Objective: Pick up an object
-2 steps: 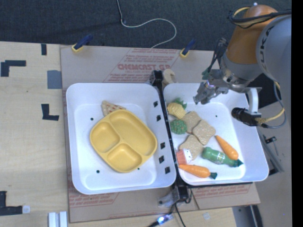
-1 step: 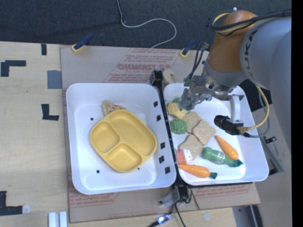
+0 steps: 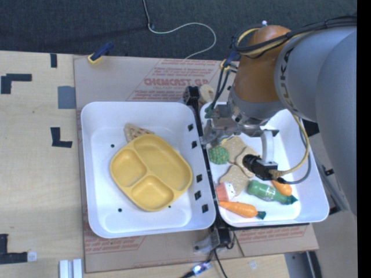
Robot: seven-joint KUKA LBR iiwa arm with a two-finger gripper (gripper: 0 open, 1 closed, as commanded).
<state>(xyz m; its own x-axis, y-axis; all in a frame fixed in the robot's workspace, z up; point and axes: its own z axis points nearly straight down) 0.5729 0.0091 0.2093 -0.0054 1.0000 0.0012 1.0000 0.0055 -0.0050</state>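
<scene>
My gripper point(image 3: 215, 135) hangs low over the left side of the right bin point(image 3: 317, 204), close to the wall between the two bins. Just below it lies a green knobbly toy vegetable point(image 3: 218, 154), with a tan bread slice point(image 3: 236, 146) beside it. Nearer the front are a second bread slice point(image 3: 235, 177), a red-and-white piece point(image 3: 223, 191), a green cucumber-like toy point(image 3: 266, 190), an orange carrot point(image 3: 238, 209) and a small orange piece point(image 3: 282, 187). Nothing is seen between the gripper and these things.
The left bin point(image 3: 93, 155) holds a yellow divided plate point(image 3: 152, 171) with a tan wedge point(image 3: 135, 132) tucked behind it. The grey arm and its orange wrist point(image 3: 261, 68) cover the back of the right bin. A thin cable runs along the dark floor beyond the bench.
</scene>
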